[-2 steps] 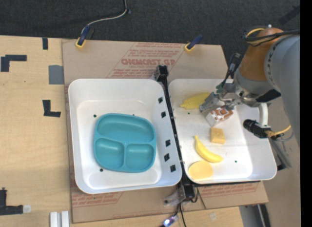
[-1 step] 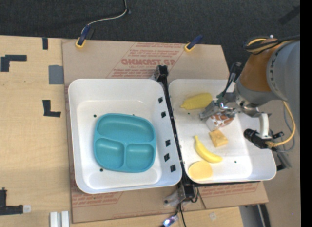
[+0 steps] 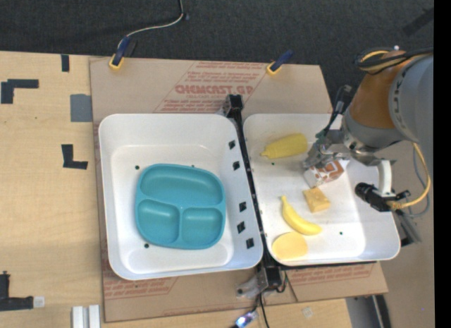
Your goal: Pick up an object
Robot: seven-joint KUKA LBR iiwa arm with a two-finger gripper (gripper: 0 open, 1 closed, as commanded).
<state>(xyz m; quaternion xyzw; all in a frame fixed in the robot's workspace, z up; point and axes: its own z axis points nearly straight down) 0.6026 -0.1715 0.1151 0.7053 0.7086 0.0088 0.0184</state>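
Two white bins sit side by side on a cardboard sheet (image 3: pixel 211 87) on the bench. Left bin (image 3: pixel 113 150) holds a teal divided plate (image 3: pixel 180 205), lying flat near the middle, three compartments up.

Right bin (image 3: pixel 373 245) holds the loose items. A yellow corn-like piece (image 3: pixel 285 146) lies near the far left part, just beside the divider. A banana (image 3: pixel 299 219) lies lower, curved, with a tan cube (image 3: pixel 317 200) just beside its upper right. A flat yellow round piece (image 3: pixel 289 247) sits at the near edge, touching or almost touching the banana's lower end; cannot tell which.

Arm (image 3: pixel 394 101) reaches in from the right, orange band above the wrist. Gripper (image 3: pixel 318 161) is down in the right bin, right of the corn piece and above the cube. A small red-and-white item (image 3: pixel 330 171) sits right at the fingertips. Whether it is between the fingers or just lying under them cannot be told; the gripper body and clutter hide it. Finger state: cannot tell.

Yellow and black cables (image 3: pixel 416 192) loop off the arm at the bin's right edge. Two clamps, one yellow (image 3: pixel 120 55) and one blue (image 3: pixel 280 61), pin the cardboard's far edge. A black cable (image 3: pixel 177 5) runs across the dark floor above.
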